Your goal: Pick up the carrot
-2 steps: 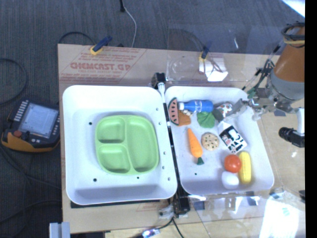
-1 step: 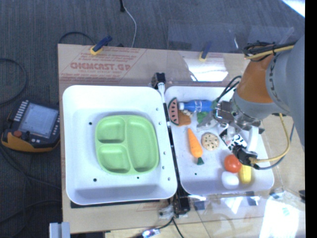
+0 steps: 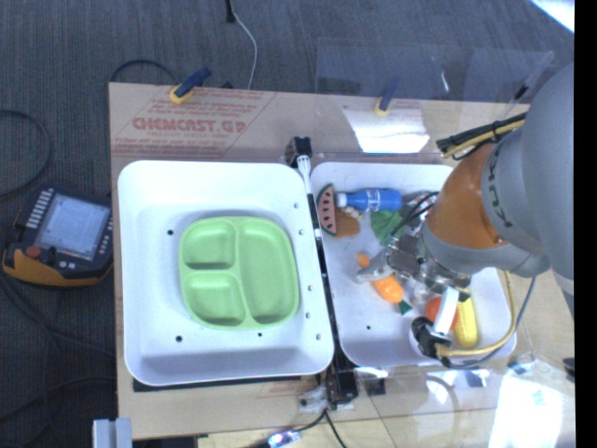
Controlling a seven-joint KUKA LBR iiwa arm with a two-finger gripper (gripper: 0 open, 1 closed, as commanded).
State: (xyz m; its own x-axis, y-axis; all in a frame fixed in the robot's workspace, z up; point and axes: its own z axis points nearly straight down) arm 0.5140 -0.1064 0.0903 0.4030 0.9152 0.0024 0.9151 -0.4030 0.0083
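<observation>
You saw the pincer (image 3: pixel 390 271) low in the right bin (image 3: pixel 359 329), right over the carrot (image 3: pixel 388 289); its spread couldn't be told. Carrot lay on the bin floor.

Robotics lab setting. My arm (image 3: pixel 522 203) works over a counter (image 3: pixel 215 124) topped with printed cardboard, clamped at the far edge by a yellow-and-blue clip (image 3: pixel 189 84). Two white bins (image 3: pixel 149 203) sit side by side on it. A teach pendant (image 3: pixel 58 236) with a lit screen lies on grey carpet (image 3: pixel 75 35) to the left, with black cables (image 3: pixel 28 157) trailing around it. Clear plastic shielding (image 3: pixel 410 73) stands at the counter's back.
</observation>
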